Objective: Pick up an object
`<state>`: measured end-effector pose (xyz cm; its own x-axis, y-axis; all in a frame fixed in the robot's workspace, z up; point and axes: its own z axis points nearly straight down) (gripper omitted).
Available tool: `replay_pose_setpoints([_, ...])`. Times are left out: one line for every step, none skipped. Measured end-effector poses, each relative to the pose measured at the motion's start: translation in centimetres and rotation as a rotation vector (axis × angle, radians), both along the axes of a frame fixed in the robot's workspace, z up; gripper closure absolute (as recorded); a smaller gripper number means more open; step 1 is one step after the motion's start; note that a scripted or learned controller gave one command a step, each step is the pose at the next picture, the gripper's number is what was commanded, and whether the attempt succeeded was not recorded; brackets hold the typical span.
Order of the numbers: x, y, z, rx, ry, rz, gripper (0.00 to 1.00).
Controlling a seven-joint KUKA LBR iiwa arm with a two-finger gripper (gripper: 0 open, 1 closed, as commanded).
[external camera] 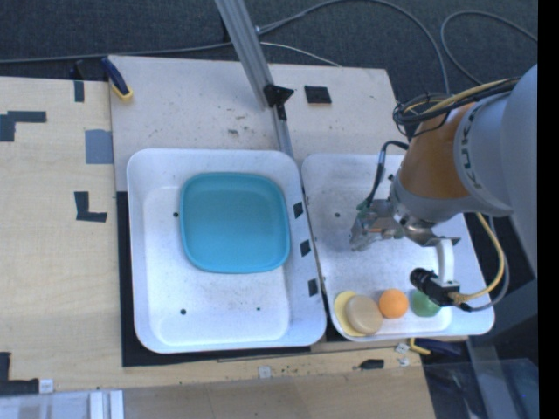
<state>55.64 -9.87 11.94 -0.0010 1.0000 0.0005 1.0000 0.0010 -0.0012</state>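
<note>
the gripper [365, 232] hung over the right bin [336, 186], jaw state indeterminable, well apart from the orange ball [393, 304] near the front rim.

Pale wooden bench [52, 260] on dark carpet [105, 11] strewn with cables [349, 7].

I watch through one fixed camera mounted above the bench [52, 234], looking down at a slant, far enough back to take in both white bins [148, 321].

Even, bright overhead light, soft shadows, slightly grainy and soft focus.
</note>
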Motion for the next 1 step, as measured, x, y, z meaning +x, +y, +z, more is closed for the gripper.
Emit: replay_pose_setpoints([-0.38, -0.39, 4.36, -0.001, -0.004, -0.001, 1.0])
